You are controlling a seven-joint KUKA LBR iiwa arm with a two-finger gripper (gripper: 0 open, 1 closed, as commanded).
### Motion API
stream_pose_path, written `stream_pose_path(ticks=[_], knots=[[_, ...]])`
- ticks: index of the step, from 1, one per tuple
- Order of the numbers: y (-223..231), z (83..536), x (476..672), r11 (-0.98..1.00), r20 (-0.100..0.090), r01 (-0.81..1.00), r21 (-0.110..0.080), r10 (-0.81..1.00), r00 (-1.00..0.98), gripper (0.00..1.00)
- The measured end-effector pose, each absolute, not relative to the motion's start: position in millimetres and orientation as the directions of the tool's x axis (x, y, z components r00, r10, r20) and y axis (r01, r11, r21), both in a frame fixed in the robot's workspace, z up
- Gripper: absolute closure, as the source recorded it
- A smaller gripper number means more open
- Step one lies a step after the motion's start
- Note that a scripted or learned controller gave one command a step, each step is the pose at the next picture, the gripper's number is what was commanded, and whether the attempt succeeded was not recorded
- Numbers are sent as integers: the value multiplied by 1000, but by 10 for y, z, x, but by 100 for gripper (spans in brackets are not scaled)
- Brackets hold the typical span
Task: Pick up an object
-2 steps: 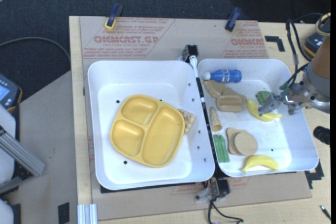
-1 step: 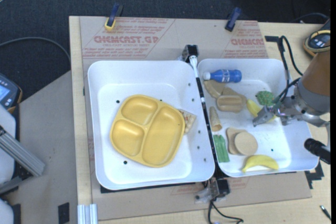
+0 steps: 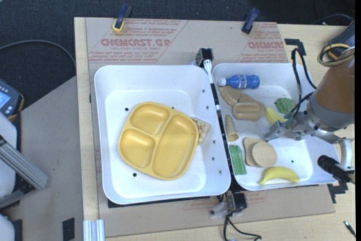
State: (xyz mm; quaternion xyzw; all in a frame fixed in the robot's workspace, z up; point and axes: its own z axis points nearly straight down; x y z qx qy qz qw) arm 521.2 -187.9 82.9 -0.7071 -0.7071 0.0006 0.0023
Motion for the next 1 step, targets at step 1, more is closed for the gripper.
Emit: stream_pose_path(ticks=[1], knots=[[-1886, 952, 5220, -1, 0, 1000, 1, 1000, 1, 100]])
